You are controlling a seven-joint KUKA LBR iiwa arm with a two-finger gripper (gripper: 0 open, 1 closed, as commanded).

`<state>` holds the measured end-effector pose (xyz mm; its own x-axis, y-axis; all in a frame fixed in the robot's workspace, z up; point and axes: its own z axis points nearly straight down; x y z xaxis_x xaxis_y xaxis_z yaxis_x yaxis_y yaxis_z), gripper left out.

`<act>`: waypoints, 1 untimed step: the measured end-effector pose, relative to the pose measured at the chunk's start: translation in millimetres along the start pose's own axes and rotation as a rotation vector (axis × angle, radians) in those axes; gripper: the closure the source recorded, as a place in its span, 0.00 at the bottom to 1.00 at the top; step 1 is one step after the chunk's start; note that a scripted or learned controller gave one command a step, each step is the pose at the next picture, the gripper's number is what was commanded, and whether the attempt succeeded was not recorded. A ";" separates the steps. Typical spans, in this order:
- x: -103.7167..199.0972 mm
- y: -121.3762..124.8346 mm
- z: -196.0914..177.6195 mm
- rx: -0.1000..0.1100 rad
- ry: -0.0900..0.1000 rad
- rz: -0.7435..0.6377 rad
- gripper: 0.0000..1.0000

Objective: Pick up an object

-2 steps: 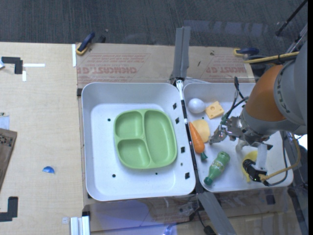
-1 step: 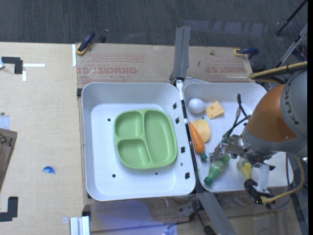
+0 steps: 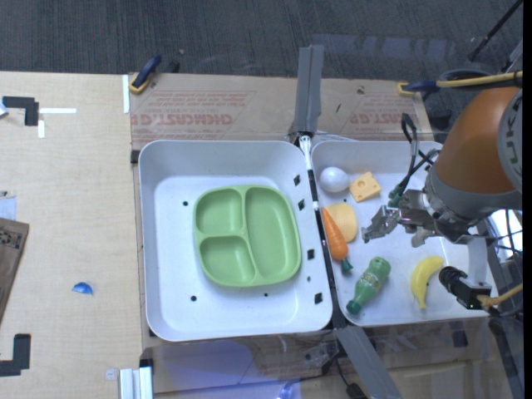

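I see my gripper [image 3: 384, 223] at right of frame, fingers apart and holding nothing, above the bottle [image 3: 369, 284], right of the carrot [image 3: 335, 235].

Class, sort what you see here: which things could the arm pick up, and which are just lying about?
For picking:
white egg
yellow cheese wedge
orange carrot
green plastic bottle
yellow banana

Lying about:
green divided plate
blue clamp

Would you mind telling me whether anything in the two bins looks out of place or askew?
Nothing looks spilled or damaged. The carrot lies against the divider of the right bin, and the green bottle lies on its side; the green tray sits flat, slightly rotated.
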<state>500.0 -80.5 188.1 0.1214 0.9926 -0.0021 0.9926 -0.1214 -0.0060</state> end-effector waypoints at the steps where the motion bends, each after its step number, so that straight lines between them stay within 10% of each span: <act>1: 6.7 -2.9 0.2 0.001 0.001 -0.112 0.00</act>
<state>498.0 -73.5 188.0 0.0098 1.0000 -0.0008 0.9999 -0.0098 -0.0073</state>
